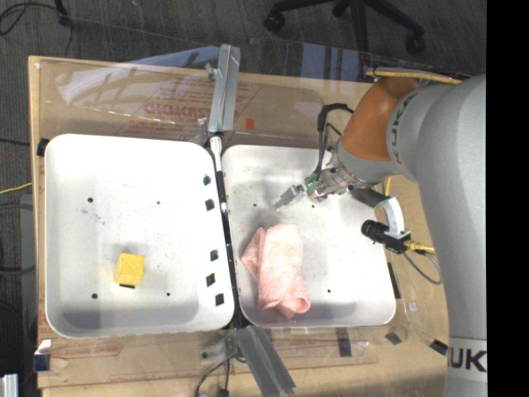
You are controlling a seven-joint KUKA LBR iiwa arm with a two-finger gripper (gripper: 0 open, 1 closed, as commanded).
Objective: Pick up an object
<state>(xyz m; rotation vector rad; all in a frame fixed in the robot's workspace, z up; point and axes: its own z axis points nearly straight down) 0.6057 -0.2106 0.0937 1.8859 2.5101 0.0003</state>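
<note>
Approach step of the pick, by the look of it; nothing lifted yet.

Gripper low over the upper middle of the right bin, reaching in from the right on the grey arm. Too small and blurred to tell how far open; nothing visibly held.

2 candidates on the worktop:
- Pink cloth, crumpled, lying in the lower left part of the right bin, close to the wall shared with the other bin. Near the gripper but apart from it, just below in the view.
- Yellow block, small, flat on the floor of the left bin, toward its lower left. Well apart from the gripper, across the divider.

Likely target: the cloth, being in the same bin and nearest.

Next move, as a judgement: shift toward the cloth's bulk, descend onto a raised fold rather than a thin edge, close, then lift straight up. Risk of pinching only a loose layer, or of pushing the cloth against the bin wall.
</note>
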